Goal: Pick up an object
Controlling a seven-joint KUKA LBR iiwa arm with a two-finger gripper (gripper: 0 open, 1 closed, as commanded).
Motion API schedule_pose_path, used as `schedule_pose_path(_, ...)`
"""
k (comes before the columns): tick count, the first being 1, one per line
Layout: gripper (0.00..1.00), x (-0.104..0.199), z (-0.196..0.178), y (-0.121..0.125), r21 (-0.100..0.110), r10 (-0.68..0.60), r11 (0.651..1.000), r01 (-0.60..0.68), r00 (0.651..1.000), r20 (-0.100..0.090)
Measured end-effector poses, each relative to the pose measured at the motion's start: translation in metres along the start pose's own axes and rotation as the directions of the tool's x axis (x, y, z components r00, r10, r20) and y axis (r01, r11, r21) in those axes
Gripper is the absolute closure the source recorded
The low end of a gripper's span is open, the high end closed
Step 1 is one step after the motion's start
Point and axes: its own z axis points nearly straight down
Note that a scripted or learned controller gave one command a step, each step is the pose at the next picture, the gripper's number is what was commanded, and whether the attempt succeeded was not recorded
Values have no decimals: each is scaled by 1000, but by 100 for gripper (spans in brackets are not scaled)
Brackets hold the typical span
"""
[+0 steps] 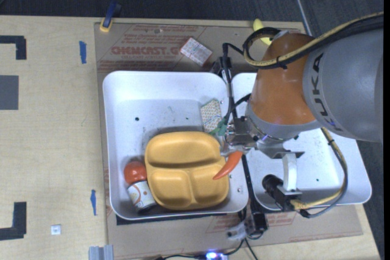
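My gripper [235, 144] hangs below the orange wrist band, over the rim between the two bins. It is shut on the upper end of an orange carrot-shaped toy [226, 166]. The toy slants down-left over the right edge of a big yellow compartment tray [183, 170] lying in the left bin [122, 106]. An orange and white can-like object [137, 182] sits at the tray's lower left. A small patterned packet [211, 114] lies just above the tray, near the gripper.
The arm's grey body covers much of the right bin [350, 189]. Black cables [286, 198] loop across that bin's front. A small printed card [195, 50] lies on the board behind the bins.
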Motion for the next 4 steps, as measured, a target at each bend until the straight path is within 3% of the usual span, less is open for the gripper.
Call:
schedule_pose_path(2, 100, 1, -20, 2, -7, 0, 1000, 0, 1000, -1)
schedule_pose_path(3, 100, 23, 67, 1, 4, 2, 1000, -2, 1000, 0)
schedule_pose_path(4, 100, 13, 27, 0, 0, 3, 1000, -3, 1000, 0)
